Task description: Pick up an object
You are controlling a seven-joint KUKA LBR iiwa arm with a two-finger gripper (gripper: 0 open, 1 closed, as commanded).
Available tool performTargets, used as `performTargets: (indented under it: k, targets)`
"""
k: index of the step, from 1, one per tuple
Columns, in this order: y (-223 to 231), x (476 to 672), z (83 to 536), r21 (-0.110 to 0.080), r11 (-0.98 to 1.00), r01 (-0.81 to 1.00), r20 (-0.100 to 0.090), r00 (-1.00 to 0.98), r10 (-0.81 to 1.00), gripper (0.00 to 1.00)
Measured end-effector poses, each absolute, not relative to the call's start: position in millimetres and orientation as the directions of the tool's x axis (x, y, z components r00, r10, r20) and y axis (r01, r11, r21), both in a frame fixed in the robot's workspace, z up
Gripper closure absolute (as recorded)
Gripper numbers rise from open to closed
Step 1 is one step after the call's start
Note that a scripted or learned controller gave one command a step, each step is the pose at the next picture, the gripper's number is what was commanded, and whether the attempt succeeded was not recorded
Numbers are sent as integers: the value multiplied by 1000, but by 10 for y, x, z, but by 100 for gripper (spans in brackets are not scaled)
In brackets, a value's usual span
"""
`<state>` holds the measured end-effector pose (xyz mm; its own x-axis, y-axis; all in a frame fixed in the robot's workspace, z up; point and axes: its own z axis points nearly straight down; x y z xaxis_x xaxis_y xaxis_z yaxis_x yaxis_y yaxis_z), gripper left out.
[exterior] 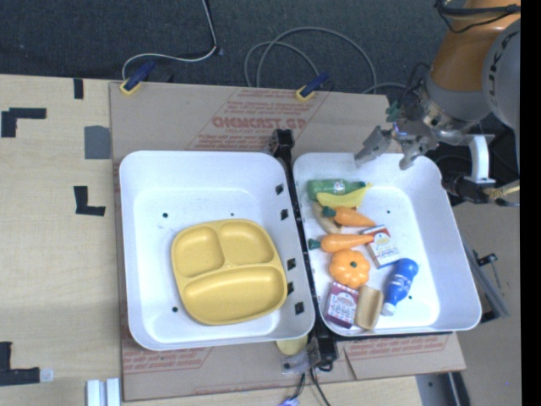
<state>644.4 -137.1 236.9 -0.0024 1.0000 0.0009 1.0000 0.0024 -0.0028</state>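
The grey arm [473, 49], with its orange band, reaches in from the right above the far corner of the right bin [448, 227]. Its gripper [390, 148] hangs over that bin's far rim with both fingers spread apart and nothing between them.

The left bin [144, 227] bears a yellow divided tray [228, 271], set at a slight tilt. Both bins rest on a sheet of cardboard [203, 117], held at its far edge by two clamps [135, 76]. Cables [313, 45] loop over the dark floor beyond.

The toys to be picked crowd the right bin's left half, well apart from the gripper. A green bottle [325, 186] lies farthest back, with a yellow banana [342, 197] touching it. Two carrots [347, 242] lie nearer, then a small carton [385, 248], an orange pumpkin [350, 268], a blue bottle [399, 282], a purple packet [341, 304] and a tan cylinder [368, 308]. They lie packed close, several touching their neighbours.
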Motion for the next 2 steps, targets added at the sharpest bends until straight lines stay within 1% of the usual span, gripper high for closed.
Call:
performTargets:
  k: [1, 2]
  targets:
    - [-1022, 5983, 811, -7, 2, 1000, 0, -2, 1000, 0]
    - [-963, 6261, 846, -3, 1, 1000, -1, -1, 1000, 0]
